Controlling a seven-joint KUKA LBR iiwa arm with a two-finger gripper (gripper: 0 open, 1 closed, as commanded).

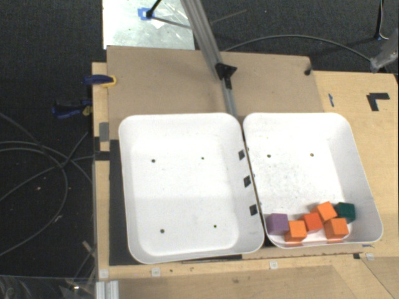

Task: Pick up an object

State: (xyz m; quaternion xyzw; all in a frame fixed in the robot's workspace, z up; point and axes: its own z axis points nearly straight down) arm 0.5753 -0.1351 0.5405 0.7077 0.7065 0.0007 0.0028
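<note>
Left on the bench, a white bin [181, 185]; beside it, touching, a second white bin [299, 161] – huddled in its near corner, a purple cube [277, 223], then four orange cubes [312, 221], then a dark green cube [346, 212] – all close together

Right bin [299, 161]: purple block [277, 223], four orange blocks [312, 221] and one dark green block [346, 212] clustered at its near edge. Left bin [181, 185] adjoins it.

A small purple cube [277, 223] lies leftmost in the right white bin's [293, 161] near corner; four orange cubes [317, 222] cluster touching beside it; a dark green cube [346, 212] sits rightmost, against the wall.
</note>
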